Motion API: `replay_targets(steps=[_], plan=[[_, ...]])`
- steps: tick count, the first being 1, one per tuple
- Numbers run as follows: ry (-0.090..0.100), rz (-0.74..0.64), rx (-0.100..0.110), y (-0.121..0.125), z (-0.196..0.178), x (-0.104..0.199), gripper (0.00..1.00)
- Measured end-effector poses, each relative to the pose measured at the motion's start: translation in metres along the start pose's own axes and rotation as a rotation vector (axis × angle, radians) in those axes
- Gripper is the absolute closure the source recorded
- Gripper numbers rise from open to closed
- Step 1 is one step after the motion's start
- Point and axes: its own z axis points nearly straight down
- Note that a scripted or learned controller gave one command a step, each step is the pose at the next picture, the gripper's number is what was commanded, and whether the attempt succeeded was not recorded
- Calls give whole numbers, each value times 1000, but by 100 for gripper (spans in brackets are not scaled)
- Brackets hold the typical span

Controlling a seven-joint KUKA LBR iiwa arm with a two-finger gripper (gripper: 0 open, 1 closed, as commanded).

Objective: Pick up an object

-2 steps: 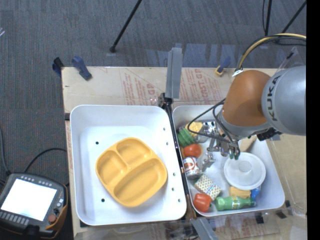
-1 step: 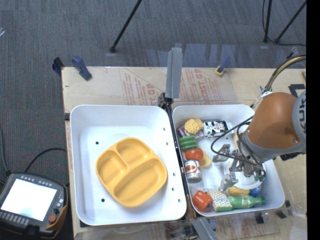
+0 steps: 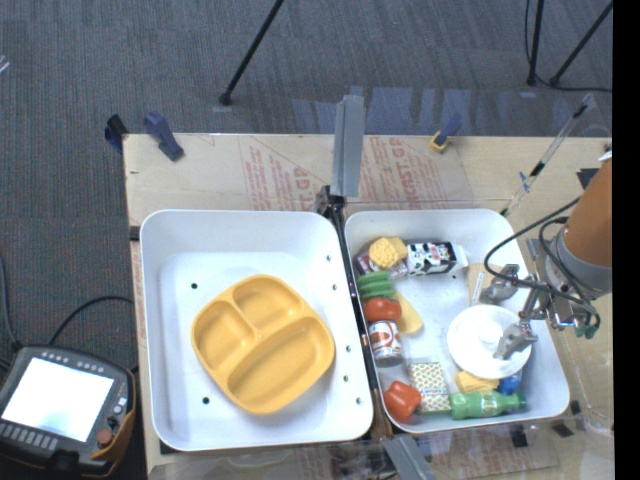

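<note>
Objects: a heap of toy food in the right bin (image 3: 455, 216), right of centre in the frame.
White plate (image 3: 482, 340): lower right of that bin, with a yellow wedge (image 3: 474, 381) and a green bottle (image 3: 485, 404) just below it.
Left wall of the right bin: corn cob (image 3: 386, 253), green pepper (image 3: 376, 285), tomato (image 3: 382, 309), red can (image 3: 385, 342) and orange pepper (image 3: 401, 400), top to bottom.
Milk carton (image 3: 432, 258): near the top, beside the corn cob.
Gripper (image 3: 510, 313): over the plate's right side, fingers spread apart, nothing between them.
Left bin (image 3: 165, 268): holds a yellow divided tray (image 3: 262, 341).
</note>
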Motion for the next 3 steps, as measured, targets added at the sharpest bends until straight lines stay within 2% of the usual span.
replay_targets(steps=[1,2,3], plan=[[1,26,-3,53,55,-3,0],[0,238,-2,103,55,-10,0],[0,208,4,121,55,-16,0]])
